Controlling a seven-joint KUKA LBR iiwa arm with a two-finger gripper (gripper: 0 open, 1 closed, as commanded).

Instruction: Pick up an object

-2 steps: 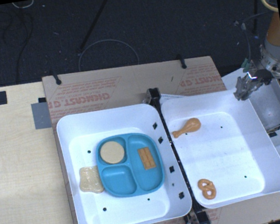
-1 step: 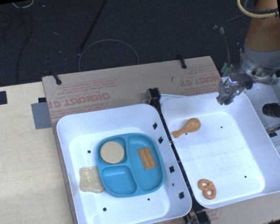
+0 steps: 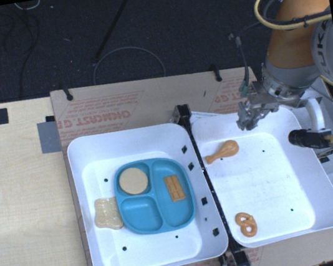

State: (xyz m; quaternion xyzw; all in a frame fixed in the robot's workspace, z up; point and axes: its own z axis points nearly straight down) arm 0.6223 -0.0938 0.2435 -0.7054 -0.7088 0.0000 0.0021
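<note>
Approach step: we see the gripper (image 3: pixel 249 118) above the drumstick (image 3: pixel 223 150), jaws' state indiscernible; next, descend onto it.

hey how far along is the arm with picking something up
Nothing looks picked yet. The gripper hovers at the right bin's far edge, near the drumstick, which lies on the bin floor, as does the pretzel. Reaching down, grasping and lifting remain.

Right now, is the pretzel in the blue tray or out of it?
Out. The pretzel lies on the right bin's floor; the blue tray sits in the left bin.
</note>
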